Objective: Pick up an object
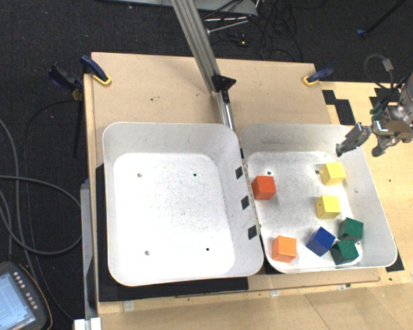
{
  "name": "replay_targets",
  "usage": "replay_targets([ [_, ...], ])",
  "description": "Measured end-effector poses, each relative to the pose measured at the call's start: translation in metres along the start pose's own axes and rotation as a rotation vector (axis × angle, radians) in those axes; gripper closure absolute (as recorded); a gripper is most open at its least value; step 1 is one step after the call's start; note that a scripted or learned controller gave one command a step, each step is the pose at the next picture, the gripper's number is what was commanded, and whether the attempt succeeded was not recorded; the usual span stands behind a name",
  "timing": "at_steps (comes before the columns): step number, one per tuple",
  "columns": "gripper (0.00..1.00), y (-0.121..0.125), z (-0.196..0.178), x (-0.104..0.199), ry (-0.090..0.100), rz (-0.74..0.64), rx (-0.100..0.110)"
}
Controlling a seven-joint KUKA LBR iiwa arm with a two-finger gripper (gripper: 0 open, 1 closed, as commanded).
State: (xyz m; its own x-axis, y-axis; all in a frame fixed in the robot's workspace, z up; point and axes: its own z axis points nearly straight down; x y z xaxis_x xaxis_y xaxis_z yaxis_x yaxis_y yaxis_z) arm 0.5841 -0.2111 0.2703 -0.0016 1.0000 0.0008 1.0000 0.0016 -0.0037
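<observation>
**Blocks wait, gripper over the rim**

Now, the left bin [124, 253] sat beside the right bin [289, 143], which held the blocks: a red one [263, 187] near the divide, an orange [284, 248] below it, a blue [321, 241], two yellows [328, 205] [332, 172], two greens [351, 228] [345, 251] touching. The gripper [364, 143] hung over the far right rim, fingers spread, gripping nothing.
</observation>
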Motion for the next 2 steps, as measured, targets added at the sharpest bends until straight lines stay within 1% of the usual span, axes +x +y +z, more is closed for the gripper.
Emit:
replay_targets([
  [1,0.00,0.001,-0.002,0.000,-0.002,-0.002,-0.004],
  [2,0.00,-0.002,0.062,0.003,0.000,0.002,0.002],
])
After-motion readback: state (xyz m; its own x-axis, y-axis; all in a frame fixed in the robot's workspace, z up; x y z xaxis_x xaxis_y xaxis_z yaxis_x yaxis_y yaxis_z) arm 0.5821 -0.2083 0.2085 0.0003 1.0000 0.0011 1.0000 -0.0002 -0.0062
